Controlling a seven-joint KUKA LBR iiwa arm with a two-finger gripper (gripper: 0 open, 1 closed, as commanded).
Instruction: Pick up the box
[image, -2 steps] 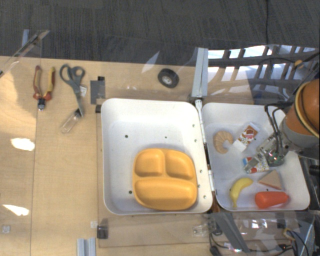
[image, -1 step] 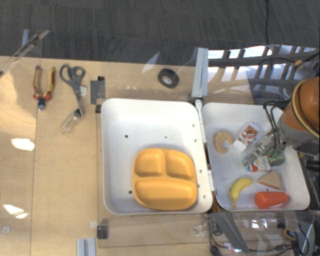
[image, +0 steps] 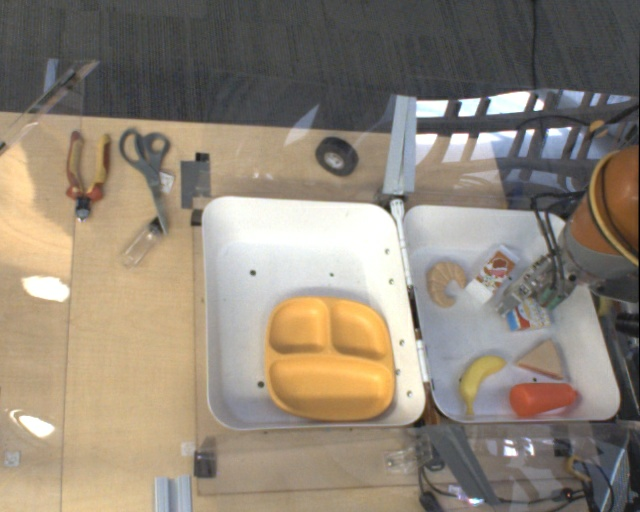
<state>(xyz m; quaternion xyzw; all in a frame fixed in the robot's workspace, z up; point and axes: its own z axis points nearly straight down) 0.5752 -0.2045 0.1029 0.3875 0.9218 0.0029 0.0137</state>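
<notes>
Within the right-hand shallow white bin (image: 600, 400), a small white carton box with red print (image: 497, 272) is seen near the far middle, just left of the grey two-finger gripper (image: 535, 290). Whether that pincer is released or clenched cannot be told. A clean grasp would be favoured by centring over the box, clear of the neighbouring items. Counted alongside: one beige croissant (image: 446, 283), one yellow banana (image: 477, 380), one orange-red carrot (image: 543, 399), one tan wedge (image: 543, 361). One yellow three-compartment plate (image: 329, 357) is held by the left bin (image: 230, 260).
</notes>
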